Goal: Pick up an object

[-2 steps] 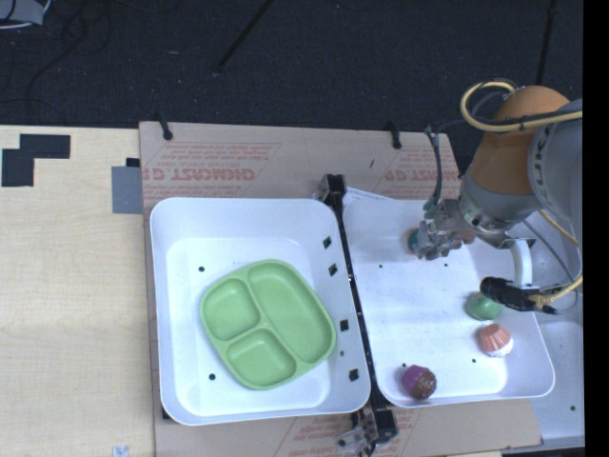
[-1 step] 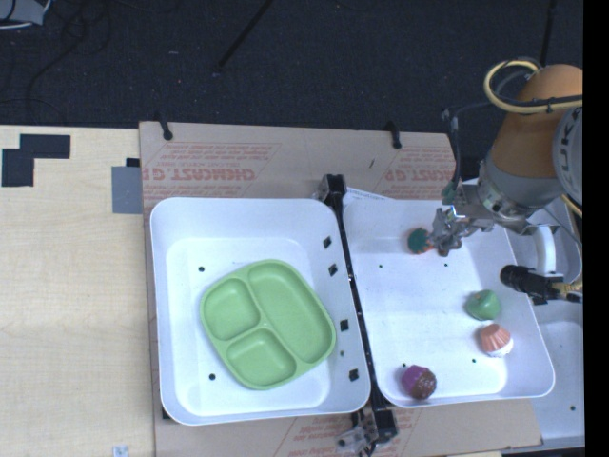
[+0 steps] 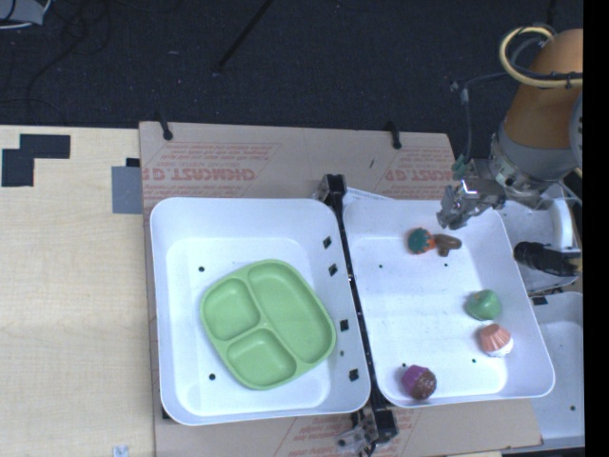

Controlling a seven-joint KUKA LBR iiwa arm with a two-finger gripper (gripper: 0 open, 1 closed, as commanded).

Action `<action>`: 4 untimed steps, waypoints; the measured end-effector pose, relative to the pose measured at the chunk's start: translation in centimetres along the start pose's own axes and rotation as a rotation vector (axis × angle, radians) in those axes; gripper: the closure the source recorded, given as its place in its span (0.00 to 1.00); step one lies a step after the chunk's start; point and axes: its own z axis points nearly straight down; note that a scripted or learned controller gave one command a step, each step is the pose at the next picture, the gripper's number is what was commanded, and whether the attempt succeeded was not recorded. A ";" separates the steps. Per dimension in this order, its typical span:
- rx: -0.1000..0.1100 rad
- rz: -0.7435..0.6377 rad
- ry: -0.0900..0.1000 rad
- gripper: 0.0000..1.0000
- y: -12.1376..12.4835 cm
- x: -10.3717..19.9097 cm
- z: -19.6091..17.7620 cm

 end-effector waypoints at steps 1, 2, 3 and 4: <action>0.003 0.000 0.000 1.00 0.0 -0.1 -2.6; 0.007 -0.003 0.003 1.00 -0.6 5.7 -1.7; 0.008 -0.002 0.002 1.00 -1.6 11.2 -0.1; 0.009 -0.002 0.002 1.00 -3.9 16.9 0.0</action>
